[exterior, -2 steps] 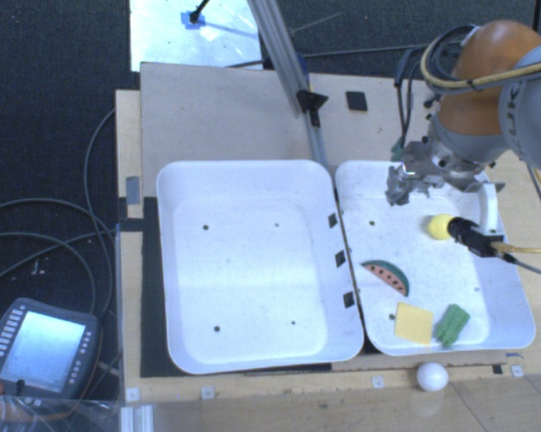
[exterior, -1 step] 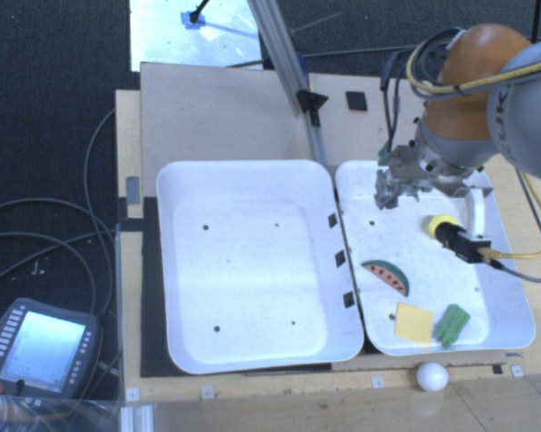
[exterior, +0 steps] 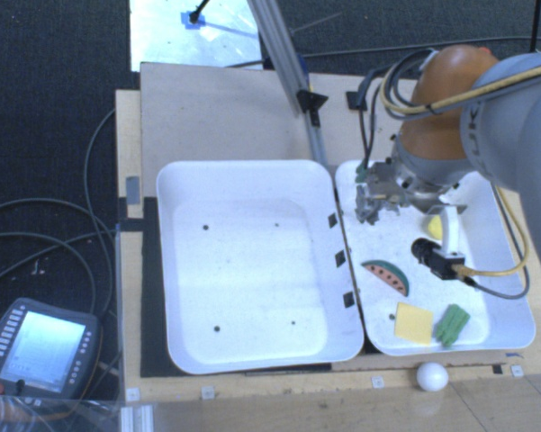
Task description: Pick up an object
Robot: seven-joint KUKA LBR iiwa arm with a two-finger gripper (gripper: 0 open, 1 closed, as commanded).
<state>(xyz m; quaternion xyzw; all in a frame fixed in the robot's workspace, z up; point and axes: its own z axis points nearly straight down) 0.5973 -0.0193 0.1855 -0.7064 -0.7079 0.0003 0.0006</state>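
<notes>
The right bin [exterior: 513,331] holds a watermelon slice [exterior: 386,276], a yellow square block [exterior: 414,323], a green ridged piece [exterior: 452,324] and a yellow item [exterior: 434,228] half hidden behind the arm's hardware. My gripper [exterior: 369,207] hangs over the bin's upper left part, above and left of the watermelon slice. Nothing shows between its fingers, and their spacing is unclear from this angle. The grey arm with its orange band [exterior: 450,79] comes in from the right.
The left bin [exterior: 175,241] lies beside the right one, with black clips along the shared wall. A white ball [exterior: 432,376] rests on the bench in front of the right bin. A metal pole [exterior: 284,52] slants up behind. A teach pendant [exterior: 36,345] sits at lower left.
</notes>
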